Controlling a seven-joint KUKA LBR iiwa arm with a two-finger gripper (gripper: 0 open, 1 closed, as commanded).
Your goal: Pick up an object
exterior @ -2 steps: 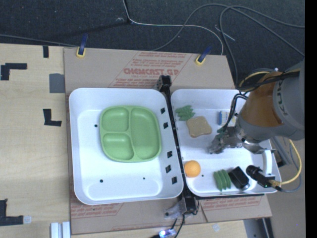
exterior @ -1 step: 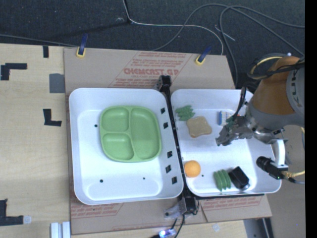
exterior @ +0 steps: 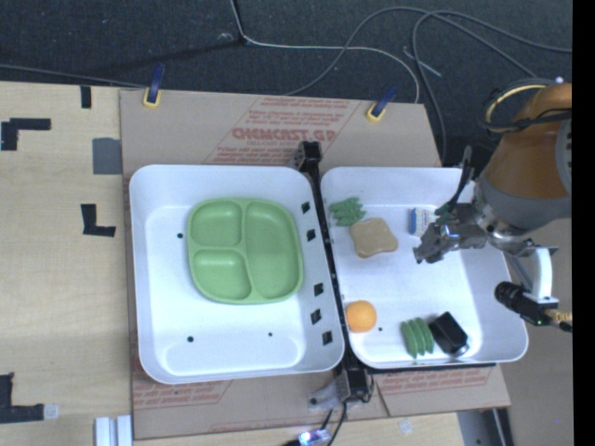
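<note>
My gripper hangs over the right bin, toward its right middle, with nothing seen between its dark fingers. Left of it lies a tan bread-like slice, and a leafy green piece sits near the bin's top left. A small blue and white item lies just above the gripper. An orange ball rests at the bin's lower left. A green ridged vegetable and a black block lie side by side near the front edge.
The left bin holds a green three-part plate. A black clip divider runs between the bins. The orange-banded arm fills the right side. Cables cross the dark surface behind the bench.
</note>
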